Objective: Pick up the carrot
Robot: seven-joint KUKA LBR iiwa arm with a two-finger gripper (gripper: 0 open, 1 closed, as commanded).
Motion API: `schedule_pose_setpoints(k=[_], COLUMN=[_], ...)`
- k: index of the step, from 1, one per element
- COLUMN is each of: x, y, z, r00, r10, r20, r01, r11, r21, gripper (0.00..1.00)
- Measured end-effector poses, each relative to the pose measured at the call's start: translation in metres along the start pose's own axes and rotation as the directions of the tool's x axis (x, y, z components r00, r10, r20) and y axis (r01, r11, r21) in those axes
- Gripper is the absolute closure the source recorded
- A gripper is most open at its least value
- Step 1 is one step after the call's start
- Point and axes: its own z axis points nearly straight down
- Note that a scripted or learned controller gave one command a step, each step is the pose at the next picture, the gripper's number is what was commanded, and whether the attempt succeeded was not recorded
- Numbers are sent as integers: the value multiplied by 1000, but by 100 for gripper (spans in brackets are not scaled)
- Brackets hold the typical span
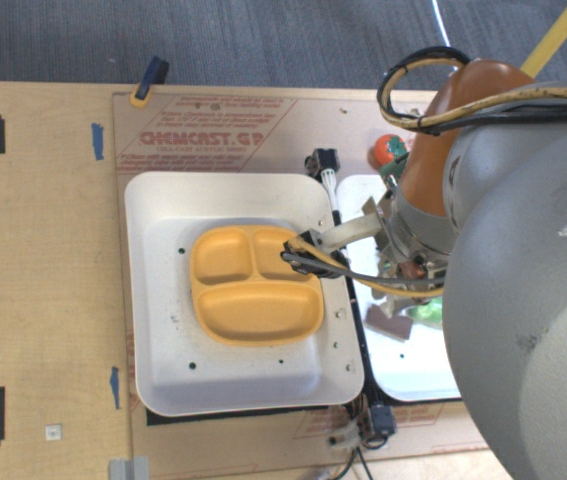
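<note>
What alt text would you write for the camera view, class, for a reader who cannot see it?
A grey robot arm with an orange band reaches in from the right over two white bins side by side. The left bin holds a yellow divided plate; the arm covers much of the right bin. An orange and green object lies at its far edge.

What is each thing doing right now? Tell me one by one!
Yellow plate: lying flat in the left bin, nothing on it.
Left bin: holding the plate.
Right bin: mostly hidden under the arm.
Carrot: lying at the right bin's far edge, untouched.
Arm: hanging over the right bin.
</note>
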Motion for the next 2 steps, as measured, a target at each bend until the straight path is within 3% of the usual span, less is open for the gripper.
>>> schedule_pose_setpoints(k=[1,2], x=[12,20], y=[-62,-98], z=[58,19], r00=[1000,1000], r10=[-1,-1], r20=[3,-1], r01=[1,1], r11=[1000,1000], r21=[2,0], gripper=[100,100])
